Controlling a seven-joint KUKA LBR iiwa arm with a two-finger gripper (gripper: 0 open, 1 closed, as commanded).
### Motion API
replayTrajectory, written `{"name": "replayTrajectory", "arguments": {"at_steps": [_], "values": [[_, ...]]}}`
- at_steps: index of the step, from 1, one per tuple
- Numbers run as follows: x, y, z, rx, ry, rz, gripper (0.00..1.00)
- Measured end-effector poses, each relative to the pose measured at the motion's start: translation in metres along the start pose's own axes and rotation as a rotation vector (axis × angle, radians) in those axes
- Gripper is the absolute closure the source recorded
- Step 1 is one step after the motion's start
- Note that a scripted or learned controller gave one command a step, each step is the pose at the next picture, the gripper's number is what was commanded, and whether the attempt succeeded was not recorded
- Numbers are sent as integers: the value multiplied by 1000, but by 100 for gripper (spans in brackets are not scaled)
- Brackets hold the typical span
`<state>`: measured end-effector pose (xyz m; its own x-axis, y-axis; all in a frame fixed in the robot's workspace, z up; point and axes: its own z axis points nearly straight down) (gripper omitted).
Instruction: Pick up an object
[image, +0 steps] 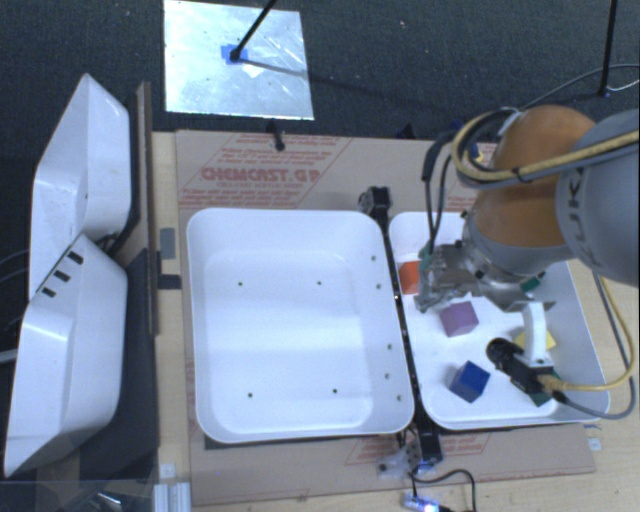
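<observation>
Three blocks lie in the right bin (580, 395). An orange block (408, 276) sits by the bin's left wall, partly hidden behind the gripper. A purple cube (459, 318) rests near the middle and a blue cube (469, 381) lies closer to the front. My gripper (433, 293) hangs low over the bin's left part, right beside the orange block and just above-left of the purple cube. The grey arm with its orange band covers the bin's back right.
The left bin (300, 222) stands next to the right one, their walls meeting at a black divider (400, 330). Two spare white tubs (70, 280) lean at the bench's left. A shiny sheet (238, 60) lies on the floor behind.
</observation>
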<state>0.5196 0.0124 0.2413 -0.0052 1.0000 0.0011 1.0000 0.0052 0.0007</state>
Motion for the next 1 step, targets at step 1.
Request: {"name": "replayTrajectory", "arguments": {"at_steps": [1], "values": [[54, 4, -2, 0, 0, 0, 100]]}}
